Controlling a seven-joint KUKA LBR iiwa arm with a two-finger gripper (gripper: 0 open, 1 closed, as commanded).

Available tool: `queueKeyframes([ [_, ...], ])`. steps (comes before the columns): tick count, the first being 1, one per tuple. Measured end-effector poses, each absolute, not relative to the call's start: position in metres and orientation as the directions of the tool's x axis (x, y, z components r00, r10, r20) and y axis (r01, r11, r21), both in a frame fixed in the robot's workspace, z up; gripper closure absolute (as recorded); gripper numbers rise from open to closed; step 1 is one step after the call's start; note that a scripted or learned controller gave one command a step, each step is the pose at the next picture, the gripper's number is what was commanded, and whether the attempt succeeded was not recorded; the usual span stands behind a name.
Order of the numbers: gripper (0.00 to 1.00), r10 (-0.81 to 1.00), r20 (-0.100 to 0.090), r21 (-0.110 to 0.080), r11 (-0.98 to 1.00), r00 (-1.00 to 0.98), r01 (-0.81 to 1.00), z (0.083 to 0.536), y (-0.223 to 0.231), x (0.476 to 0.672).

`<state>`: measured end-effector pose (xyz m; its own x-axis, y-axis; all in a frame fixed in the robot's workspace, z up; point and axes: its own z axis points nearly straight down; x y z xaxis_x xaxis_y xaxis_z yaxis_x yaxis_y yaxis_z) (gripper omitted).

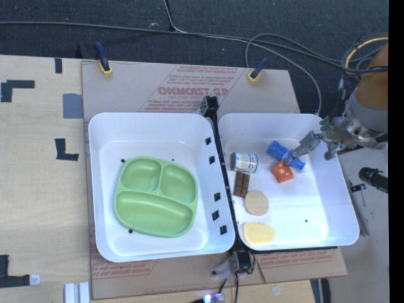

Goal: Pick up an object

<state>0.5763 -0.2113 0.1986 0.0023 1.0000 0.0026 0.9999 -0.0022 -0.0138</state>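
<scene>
Nearest the camera, a yellow piece [259,233] lies below the blue block [284,154], which rests mid right bin [338,229]. Fingers [305,146] hover just right of it, spread unclear; lower squarely over that block, avoiding the red piece [283,172]

The arm [369,100] is running off the right edge. The gripper [305,148] is covering part of the blue object [281,152]. The can [245,163] label is reading too small.
</scene>
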Motion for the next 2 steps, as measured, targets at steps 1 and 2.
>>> queueKeyframes([
  [1, 0.00, 1.000, -0.001, -0.001, 0.001, -0.001, 1.000, 0.206, -0.211, 0.580],
  [2, 0.00, 1.000, -0.001, -0.005, 0.001, -0.001, 1.000, 0.157, -0.219, 0.580],
])
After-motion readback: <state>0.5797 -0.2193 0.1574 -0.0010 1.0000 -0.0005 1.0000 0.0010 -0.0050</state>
